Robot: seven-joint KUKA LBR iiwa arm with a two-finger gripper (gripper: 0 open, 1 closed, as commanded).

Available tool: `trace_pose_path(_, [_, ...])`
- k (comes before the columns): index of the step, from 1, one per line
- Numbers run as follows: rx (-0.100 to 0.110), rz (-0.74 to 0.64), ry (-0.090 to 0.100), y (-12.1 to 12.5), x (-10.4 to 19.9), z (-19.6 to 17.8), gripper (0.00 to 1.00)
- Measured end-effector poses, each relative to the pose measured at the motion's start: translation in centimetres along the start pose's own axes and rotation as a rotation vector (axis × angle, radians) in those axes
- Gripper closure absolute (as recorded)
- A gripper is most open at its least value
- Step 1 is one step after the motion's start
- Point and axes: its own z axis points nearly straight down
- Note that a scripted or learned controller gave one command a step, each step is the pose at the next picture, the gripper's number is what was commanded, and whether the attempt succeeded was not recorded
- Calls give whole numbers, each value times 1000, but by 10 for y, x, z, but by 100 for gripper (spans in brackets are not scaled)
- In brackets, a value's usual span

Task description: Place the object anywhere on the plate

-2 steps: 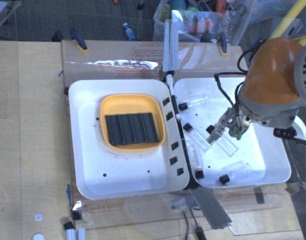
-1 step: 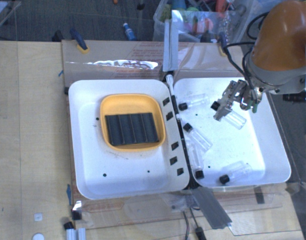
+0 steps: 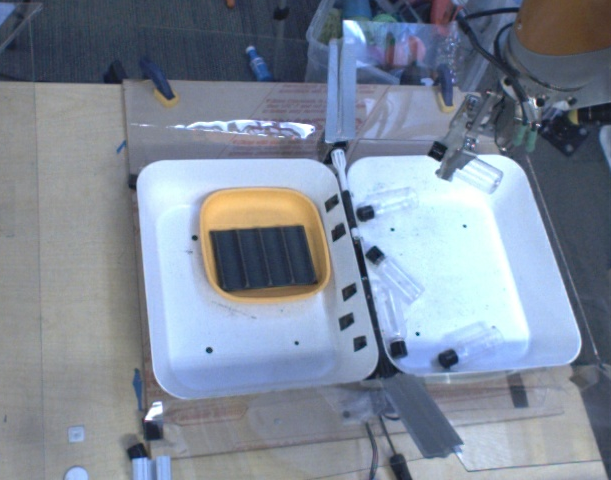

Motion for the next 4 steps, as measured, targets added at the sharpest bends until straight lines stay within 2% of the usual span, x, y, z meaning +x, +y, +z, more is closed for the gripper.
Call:
trace_pose_path(1, [-1,-311,4,18,3,48,100])
trace_pose_path(2, [-1,-556,-3,-20,-19,-18,100])
trace_pose_path(3, [0,-935,-4,-77,-41,-134,100])
trace_pose_path(4, [0,-1272,-3,-125,-58,-133,100])
